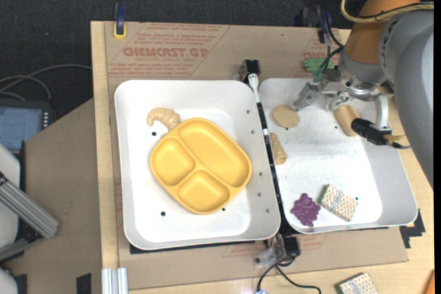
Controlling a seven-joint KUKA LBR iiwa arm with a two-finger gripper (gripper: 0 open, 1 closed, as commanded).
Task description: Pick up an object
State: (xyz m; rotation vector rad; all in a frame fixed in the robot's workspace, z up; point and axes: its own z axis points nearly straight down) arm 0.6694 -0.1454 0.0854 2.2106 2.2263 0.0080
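Note:
My gripper (pixel 321 99) hangs over the far end of the right bin (pixel 386 182), its two metal fingers spread open with nothing between them. A round tan cookie (pixel 285 116) lies just to the left of and below the left finger (pixel 304 97). Close under the right finger sits a tan cylinder-shaped piece (pixel 344 119). Further toward the front of this bin are a purple bunch of grapes (pixel 305 209) and a patterned block (pixel 339 202). A tan bread stick (pixel 277 147) rests along the bin's left wall.
The left bin (pixel 131 169) holds a yellow divided plate (pixel 200 164) and a croissant (pixel 162 118) at the plate's far left corner. A green item (pixel 313 65) lies on the bench behind the right bin. Another patterned block (pixel 356 283) sits outside at the front right.

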